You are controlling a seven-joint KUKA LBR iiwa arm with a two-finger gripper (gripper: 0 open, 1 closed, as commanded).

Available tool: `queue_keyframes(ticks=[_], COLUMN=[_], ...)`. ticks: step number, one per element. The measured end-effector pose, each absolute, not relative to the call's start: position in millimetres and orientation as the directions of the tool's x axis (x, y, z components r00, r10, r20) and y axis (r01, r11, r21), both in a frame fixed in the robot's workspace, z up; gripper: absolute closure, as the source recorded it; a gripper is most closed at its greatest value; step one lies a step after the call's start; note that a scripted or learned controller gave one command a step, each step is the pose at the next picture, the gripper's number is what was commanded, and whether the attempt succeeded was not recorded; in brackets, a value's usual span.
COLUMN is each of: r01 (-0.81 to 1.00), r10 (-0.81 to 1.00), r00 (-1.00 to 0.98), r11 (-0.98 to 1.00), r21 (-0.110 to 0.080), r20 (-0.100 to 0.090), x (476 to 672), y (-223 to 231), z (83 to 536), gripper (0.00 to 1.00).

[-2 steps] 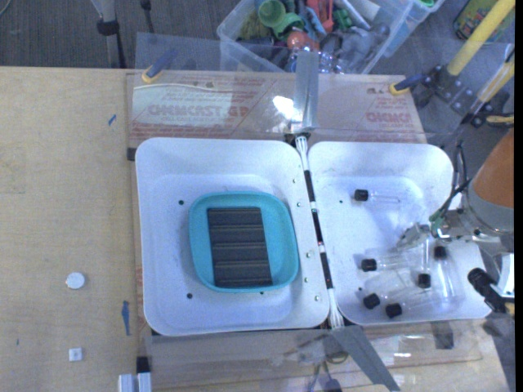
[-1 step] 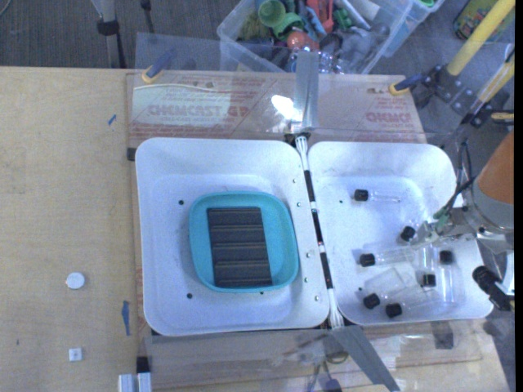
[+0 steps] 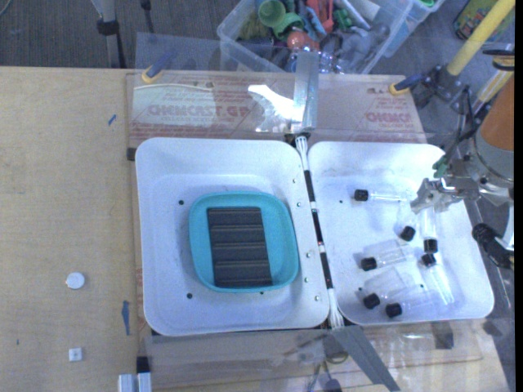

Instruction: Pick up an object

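Wooden tabletop (image 3: 57, 178) carries two shallow white bins side by side; the left bin (image 3: 163, 170) holds a teal tray (image 3: 282, 243) with a dark ribbed insert (image 3: 239, 247), well apart from the work; the right bin (image 3: 343, 166) holds scattered clear vials with black caps (image 3: 384, 256), loose and lying flat, likely so any one can be taken; the end effector (image 3: 433, 196) hangs over that bin's far right side, above the vials; whether it is wide or narrow cannot be told.
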State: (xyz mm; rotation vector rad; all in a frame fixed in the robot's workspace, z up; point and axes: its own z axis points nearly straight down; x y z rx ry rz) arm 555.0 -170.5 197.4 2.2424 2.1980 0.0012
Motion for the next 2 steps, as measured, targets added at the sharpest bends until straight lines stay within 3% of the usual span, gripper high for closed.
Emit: queue_keyframes(ticks=[1,2], r01=[0.995,0.992], r10=[0.995,0.992], r00=[0.098,0.125], r11=[-0.098,-0.125], r21=[0.002,0.002], r20=[-0.001,-0.002], x=[593.1,638.6], y=[-114,-99], z=[213,197], gripper=[1.00,1.00])
